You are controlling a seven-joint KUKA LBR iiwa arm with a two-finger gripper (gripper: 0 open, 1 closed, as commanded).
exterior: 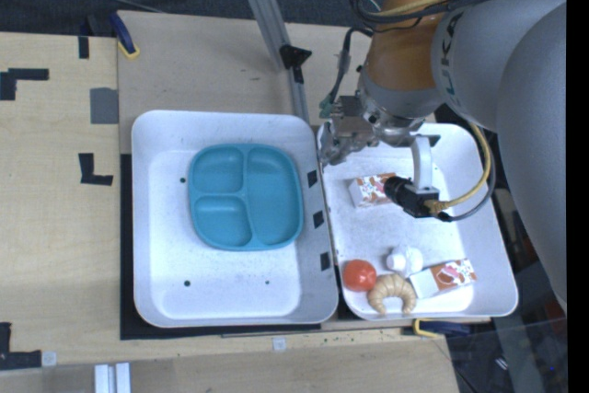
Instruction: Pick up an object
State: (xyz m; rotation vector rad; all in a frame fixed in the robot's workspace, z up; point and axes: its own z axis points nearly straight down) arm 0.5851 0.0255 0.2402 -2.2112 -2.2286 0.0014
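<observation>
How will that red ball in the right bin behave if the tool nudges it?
The red ball looks round and smooth, so it will probably roll. The croissant sits close beside it and may stop it. Its glossy surface could slip between fingers.

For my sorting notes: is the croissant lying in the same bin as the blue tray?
No, the croissant lies in the right bin, while the blue tray sits in the left bin.
</observation>
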